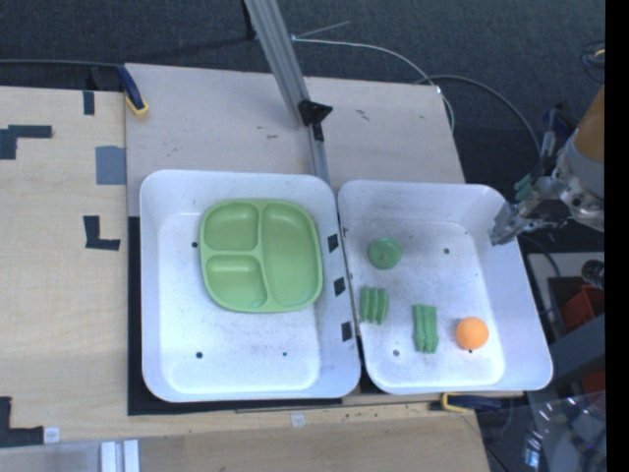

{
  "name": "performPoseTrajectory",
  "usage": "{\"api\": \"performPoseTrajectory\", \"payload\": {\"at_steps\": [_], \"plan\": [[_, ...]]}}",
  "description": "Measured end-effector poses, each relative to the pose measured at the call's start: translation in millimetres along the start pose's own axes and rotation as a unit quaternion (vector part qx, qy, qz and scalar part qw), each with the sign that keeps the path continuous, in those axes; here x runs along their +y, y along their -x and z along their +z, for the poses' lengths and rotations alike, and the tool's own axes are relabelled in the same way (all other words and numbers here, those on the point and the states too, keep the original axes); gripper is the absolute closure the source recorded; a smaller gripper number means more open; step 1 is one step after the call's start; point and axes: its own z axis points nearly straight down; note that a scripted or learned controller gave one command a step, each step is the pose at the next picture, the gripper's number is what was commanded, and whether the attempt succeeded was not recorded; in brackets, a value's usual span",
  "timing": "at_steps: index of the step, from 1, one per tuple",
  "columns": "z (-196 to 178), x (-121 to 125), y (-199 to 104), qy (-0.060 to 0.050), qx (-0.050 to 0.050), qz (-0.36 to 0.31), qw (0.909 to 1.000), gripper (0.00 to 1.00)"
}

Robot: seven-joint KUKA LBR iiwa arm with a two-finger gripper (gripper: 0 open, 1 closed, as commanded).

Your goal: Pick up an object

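We're at the approach stage, nothing picked yet. Gripper (511, 222) sits over the right bin (444, 197)'s right rim, up by its far corner, with nothing between its fingers; whether they're apart or together we can't tell at this resolution.

Candidates, all in the right bin:
- orange ball (472, 333), near the right wall towards the front
- green round piece (384, 254), left of centre
- two green ridged pieces (373, 305) (425, 327), low in the bin, apart from each other

The green divided plate (261, 255) lies in the left bin (167, 362), well away.

Our read: the ball is closest but it's round and may roll; centre on it and come straight down. The ridged pieces look like safer grips: span the narrow side. Stay off the wall.
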Motion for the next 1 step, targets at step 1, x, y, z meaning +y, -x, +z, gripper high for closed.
{"api": "performPoseTrajectory", "payload": {"at_steps": [1], "plan": [[8.7, -11.3, -62.0, -0.002, 0.001, -0.002, 1.0, 1.0]]}}
